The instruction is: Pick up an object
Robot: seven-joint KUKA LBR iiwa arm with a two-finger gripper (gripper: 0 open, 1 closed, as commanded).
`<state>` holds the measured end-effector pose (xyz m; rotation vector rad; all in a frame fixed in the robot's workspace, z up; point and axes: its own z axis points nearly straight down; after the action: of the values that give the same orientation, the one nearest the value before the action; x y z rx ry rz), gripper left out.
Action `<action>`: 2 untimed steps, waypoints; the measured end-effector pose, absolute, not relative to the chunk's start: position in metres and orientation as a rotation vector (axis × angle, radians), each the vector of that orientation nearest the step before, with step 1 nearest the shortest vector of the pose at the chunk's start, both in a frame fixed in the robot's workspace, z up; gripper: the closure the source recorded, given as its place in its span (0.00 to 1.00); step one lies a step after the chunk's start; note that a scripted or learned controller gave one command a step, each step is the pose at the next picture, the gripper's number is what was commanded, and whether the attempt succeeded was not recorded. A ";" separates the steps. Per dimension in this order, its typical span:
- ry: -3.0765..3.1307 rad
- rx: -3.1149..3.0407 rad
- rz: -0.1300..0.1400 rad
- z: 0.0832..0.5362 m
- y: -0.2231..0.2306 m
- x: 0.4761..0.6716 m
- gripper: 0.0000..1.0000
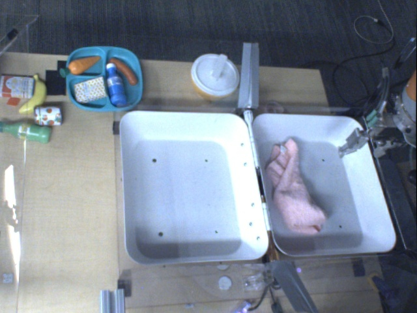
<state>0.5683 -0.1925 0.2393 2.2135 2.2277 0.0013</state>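
Pink cloth (294, 191): we find it crumpled against the right bin's (374, 194) left wall. Gripper (355, 142): we place it over that bin's upper right corner, holding nothing; finger state we cannot tell.

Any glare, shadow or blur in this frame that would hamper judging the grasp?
Camera view: soft throughout; the gripper at the right bin's rim is blurry, fingers unreadable. The pink cloth is evenly lit. A bright reflection streaks the bench at left.
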 end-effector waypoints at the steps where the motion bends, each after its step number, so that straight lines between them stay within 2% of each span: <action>1: 2.324 2.109 0.005 0.098 -0.122 0.584 0.00; 2: 2.300 2.124 0.014 0.090 -0.086 0.663 0.00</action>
<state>0.6634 -0.0860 0.0902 2.1238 2.3002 0.0135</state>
